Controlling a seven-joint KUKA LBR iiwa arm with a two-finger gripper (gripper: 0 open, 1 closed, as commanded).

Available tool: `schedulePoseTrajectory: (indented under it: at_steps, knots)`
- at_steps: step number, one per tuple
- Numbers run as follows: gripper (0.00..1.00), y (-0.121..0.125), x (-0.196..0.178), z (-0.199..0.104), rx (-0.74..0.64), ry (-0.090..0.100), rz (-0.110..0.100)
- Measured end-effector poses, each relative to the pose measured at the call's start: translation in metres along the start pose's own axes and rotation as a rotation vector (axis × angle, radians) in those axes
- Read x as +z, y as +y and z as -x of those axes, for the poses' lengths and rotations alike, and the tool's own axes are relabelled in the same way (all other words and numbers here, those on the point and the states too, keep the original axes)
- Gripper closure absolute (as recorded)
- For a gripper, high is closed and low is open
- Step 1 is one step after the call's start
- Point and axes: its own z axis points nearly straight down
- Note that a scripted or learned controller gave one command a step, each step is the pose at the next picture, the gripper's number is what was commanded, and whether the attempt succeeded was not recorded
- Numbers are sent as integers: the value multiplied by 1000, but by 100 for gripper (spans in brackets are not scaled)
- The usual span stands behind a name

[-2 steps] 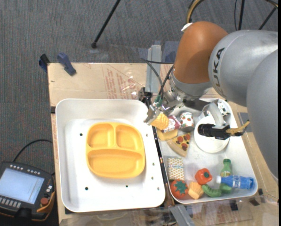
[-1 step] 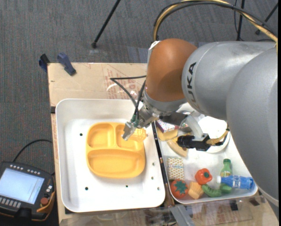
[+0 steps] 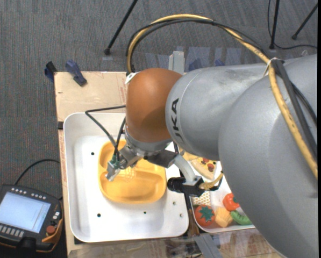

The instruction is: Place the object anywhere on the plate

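A yellow plate [image 3: 144,190] lies in the left white bin [image 3: 79,198]. My gripper [image 3: 115,170] hangs low over the plate's left part, under the orange wrist band [image 3: 149,106]. A small pale yellow object [image 3: 129,173] shows just right of the gripper tip, at the plate's surface. Whether the gripper touches it or holds it I cannot make out. The large grey arm covers the back of the plate and much of the right bin.
The right bin [image 3: 214,229] holds several toy foods: a red tomato [image 3: 205,215], an orange piece [image 3: 223,217], a green piece [image 3: 239,217] and a slice [image 3: 208,166]. A black cable [image 3: 98,123] loops over the left bin. A teach pendant [image 3: 21,215] sits off the bench at lower left.
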Motion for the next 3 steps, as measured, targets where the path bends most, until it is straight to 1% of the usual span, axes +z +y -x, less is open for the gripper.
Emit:
schedulePoseTrajectory:
  at_steps: [1, 2, 3]
  knots:
    - [100, 68, 5, 12, -135, -4, 4]
    - [100, 92, 68, 1, -217, -6, 29]
    - [100, 93, 60, 2, -215, -5, 28]
